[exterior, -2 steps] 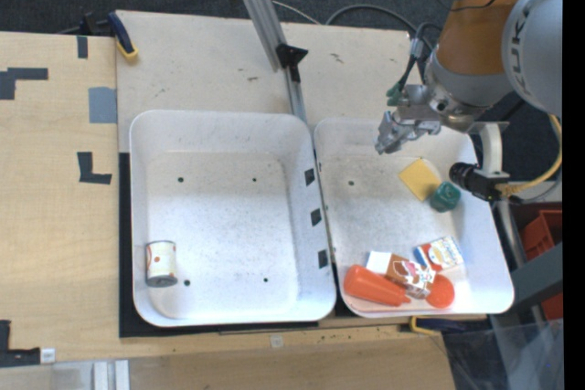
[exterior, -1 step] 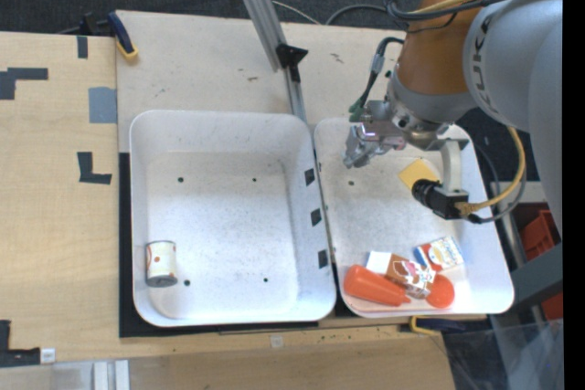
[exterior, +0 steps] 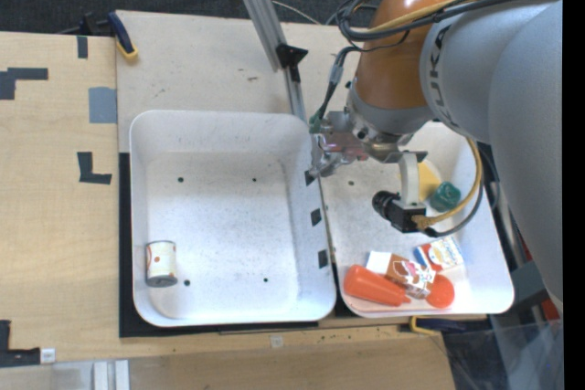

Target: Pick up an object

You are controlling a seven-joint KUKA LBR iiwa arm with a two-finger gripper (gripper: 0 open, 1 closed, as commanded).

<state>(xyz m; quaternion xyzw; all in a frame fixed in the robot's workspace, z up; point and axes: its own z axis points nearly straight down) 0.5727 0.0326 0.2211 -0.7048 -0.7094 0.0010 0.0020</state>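
Note:
My gripper hangs over the rim between the two bins, at the upper left of the right bin, under the orange wrist band. Nothing shows in its grasp. In the right bin's near end lie an orange carrot-shaped toy, a brown packet, a small red and white box and a white block. A teal object and a yellow object sit further back, partly hidden by the arm. A small white can lies in the left bin, near its front left corner.
A slanted metal rail runs from the top down to the bins' shared back corner. A blue and yellow clamp rests on the bench at the back left. The bulky grey arm covers the right bin's back right part.

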